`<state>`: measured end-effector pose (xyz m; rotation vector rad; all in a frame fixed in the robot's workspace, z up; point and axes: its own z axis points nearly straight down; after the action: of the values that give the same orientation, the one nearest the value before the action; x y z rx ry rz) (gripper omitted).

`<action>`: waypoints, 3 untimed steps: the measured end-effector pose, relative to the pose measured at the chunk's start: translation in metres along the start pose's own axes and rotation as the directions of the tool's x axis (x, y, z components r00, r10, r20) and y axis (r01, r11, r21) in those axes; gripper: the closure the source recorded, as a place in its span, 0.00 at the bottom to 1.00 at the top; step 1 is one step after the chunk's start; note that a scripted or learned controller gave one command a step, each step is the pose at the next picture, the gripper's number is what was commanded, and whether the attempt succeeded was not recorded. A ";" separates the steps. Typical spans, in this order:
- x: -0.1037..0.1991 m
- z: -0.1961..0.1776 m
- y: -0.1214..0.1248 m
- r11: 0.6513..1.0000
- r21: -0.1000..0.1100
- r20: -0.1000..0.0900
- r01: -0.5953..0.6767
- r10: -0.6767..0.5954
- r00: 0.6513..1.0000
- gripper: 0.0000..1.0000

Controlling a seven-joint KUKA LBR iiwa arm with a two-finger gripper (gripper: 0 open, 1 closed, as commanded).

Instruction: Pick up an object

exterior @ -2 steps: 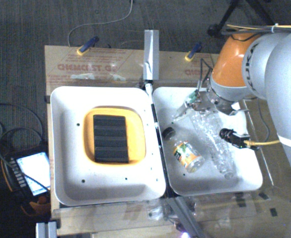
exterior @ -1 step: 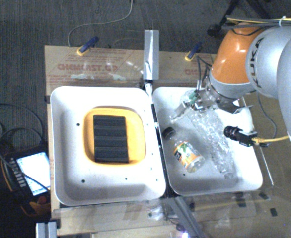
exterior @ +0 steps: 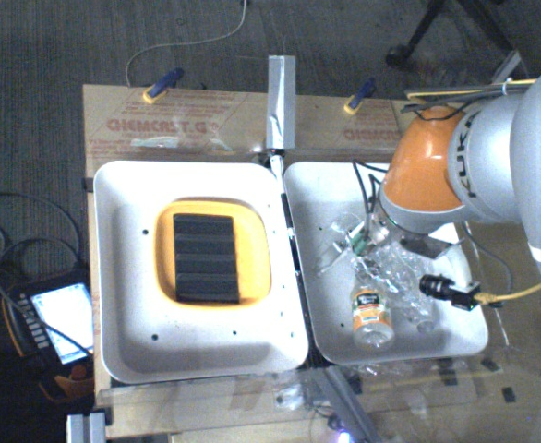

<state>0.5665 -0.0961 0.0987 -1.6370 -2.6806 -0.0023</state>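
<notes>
Gripper [exterior: 374, 240] is low in the right bin [exterior: 318, 192], mostly hidden under the arm [exterior: 497, 155] and its glossy orange band [exterior: 423, 169]. Can't tell whether it's released or clenched, and nothing is visibly held.

Right bin contents:
- Crumpled clear plastic [exterior: 398, 270] lies mid-bin. It's shiny and creased, touching or just beside the gripper, and its exact shape is hard to read.
- A small clear bottle [exterior: 370, 314] with an orange label lies on its side, near of the plastic and close to the near wall.

Left bin [exterior: 114, 247]:
- A yellow tray [exterior: 164, 247], a rounded rectangle, sits centred.
- A matte black block [exterior: 204, 257] with ribs running crosswise sits inside the tray.

Both bins are smooth white shells with rounded corners, side by side on a printed cardboard sheet [exterior: 178, 123]. Two blue clamps [exterior: 162, 84] sit on the sheet's far edge.
</notes>
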 end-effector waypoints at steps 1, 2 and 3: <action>-0.064 -0.031 -0.018 0.995 0.001 0.002 -0.095 0.095 0.995 0.00; -0.070 -0.134 -0.031 0.995 0.000 0.004 0.100 -0.100 0.995 0.00; -0.073 -0.035 -0.011 0.998 0.002 0.001 0.065 -0.065 0.998 0.00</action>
<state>0.5901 -0.1663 0.1332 -1.5497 -2.7323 0.0018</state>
